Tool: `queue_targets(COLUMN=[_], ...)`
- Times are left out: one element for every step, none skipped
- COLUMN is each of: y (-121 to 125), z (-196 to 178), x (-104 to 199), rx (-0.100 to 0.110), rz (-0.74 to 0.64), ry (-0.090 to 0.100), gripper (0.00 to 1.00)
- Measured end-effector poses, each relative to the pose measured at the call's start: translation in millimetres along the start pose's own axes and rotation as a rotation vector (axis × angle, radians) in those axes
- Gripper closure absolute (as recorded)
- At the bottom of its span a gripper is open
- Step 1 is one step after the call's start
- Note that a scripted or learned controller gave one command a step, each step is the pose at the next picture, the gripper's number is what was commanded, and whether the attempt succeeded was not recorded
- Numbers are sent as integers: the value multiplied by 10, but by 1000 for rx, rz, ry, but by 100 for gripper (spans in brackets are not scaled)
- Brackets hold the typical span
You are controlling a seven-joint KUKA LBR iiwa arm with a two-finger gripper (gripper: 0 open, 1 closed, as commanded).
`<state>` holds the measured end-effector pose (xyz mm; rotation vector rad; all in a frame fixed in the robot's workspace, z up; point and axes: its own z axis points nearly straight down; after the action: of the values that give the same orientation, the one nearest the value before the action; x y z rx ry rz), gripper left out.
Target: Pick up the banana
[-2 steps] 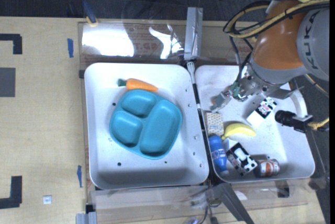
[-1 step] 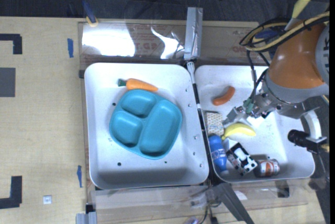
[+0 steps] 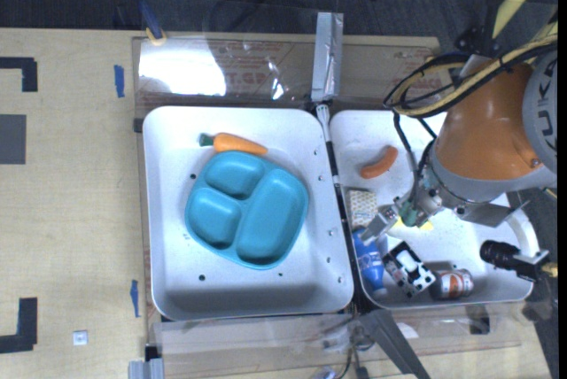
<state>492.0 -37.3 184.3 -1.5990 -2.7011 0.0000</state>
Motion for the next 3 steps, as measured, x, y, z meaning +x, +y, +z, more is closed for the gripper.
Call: queue_targets(y=[237, 317, -103], z=[3, 5, -988], x=[692, 850, 63], rx=[0, 2, -3], rz=[261, 92, 272], ry=[0, 0, -4], gripper=[0, 0, 0])
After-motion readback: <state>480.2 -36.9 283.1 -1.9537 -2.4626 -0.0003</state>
